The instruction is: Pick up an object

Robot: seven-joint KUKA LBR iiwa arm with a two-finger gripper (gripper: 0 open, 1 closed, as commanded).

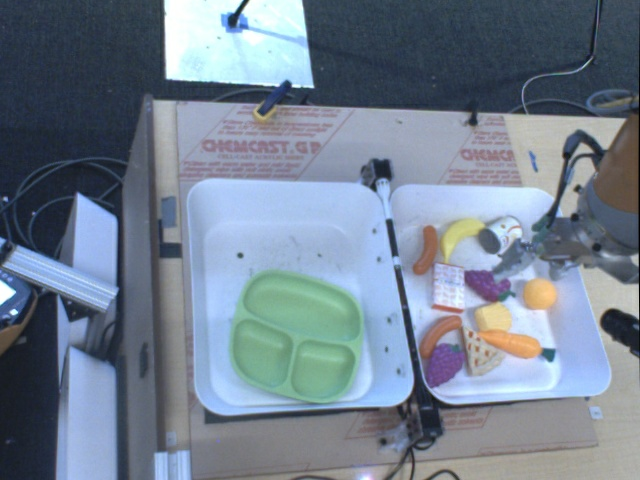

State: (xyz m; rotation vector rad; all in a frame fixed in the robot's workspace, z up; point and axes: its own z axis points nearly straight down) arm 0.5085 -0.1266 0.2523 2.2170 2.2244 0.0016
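Toys fill the right bin (590,368), and that is where the trouble may start. The claw (515,256) is low over the top part of this bin, and I cannot tell from here how it is set. It sits close to the purple grapes (487,285), the yellow banana (462,234) and the small orange ball (540,294). No toy shows inside the claw, so nothing looks picked up yet. The toys lie packed together: the cheese block (492,317) touches the carrot (515,345), and the little box (448,288) lies just beside the grapes. I think the claw could bump two toys at once and push them apart. The round ball could roll away. The grapes are bumpy, so they might slip out. The green tray (297,334) in the left bin (215,268) is well apart, so it should stay safe.
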